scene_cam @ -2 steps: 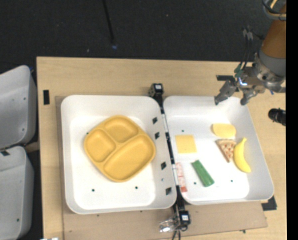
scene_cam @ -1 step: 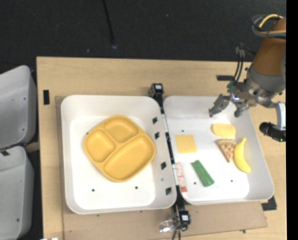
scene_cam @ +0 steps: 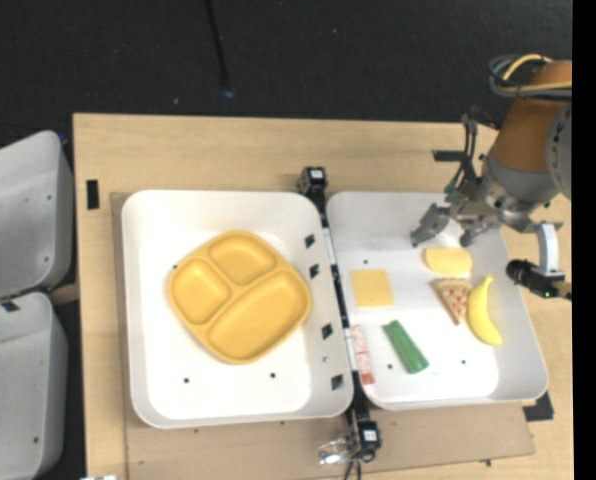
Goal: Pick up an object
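Note:
The right bin (scene_cam: 378,218) holds a yellow cheese square (scene_cam: 372,289), a green stick (scene_cam: 405,347), a pale yellow oval piece (scene_cam: 448,261), a pizza slice (scene_cam: 454,298) and a banana (scene_cam: 484,312). My gripper (scene_cam: 446,229) hangs over the bin's far right part, just above the oval piece. Its two dark fingers are spread apart with nothing between them.
The left bin (scene_cam: 148,368) carries a yellow divided plate (scene_cam: 240,295). A row of black clips (scene_cam: 327,268) runs along the seam between the bins. A small red and white packet (scene_cam: 360,356) lies at the right bin's left wall.

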Tool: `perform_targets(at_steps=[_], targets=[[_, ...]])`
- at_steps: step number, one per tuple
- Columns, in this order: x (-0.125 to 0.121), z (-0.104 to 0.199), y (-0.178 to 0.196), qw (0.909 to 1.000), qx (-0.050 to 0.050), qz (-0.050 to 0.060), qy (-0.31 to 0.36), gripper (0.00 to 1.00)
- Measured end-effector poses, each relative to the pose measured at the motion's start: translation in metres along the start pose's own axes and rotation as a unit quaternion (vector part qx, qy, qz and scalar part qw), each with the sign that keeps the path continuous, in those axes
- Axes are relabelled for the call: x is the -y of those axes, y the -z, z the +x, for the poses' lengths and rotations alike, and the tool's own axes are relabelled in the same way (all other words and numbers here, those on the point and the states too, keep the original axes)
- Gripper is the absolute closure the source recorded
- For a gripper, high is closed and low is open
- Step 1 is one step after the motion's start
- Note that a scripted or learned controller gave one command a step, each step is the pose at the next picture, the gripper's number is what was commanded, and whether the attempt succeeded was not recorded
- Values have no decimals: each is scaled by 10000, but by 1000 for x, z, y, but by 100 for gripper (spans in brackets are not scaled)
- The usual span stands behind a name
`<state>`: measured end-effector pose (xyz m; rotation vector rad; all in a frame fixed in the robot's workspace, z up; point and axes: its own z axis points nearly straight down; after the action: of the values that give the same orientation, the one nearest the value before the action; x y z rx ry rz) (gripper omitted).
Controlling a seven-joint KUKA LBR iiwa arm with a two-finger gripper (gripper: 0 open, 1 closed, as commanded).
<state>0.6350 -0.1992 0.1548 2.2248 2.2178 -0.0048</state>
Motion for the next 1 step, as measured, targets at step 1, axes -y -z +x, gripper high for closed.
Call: perform_targets(at_steps=[1], targets=[[0,-1,-52,10000,-3,1,-11,0]])
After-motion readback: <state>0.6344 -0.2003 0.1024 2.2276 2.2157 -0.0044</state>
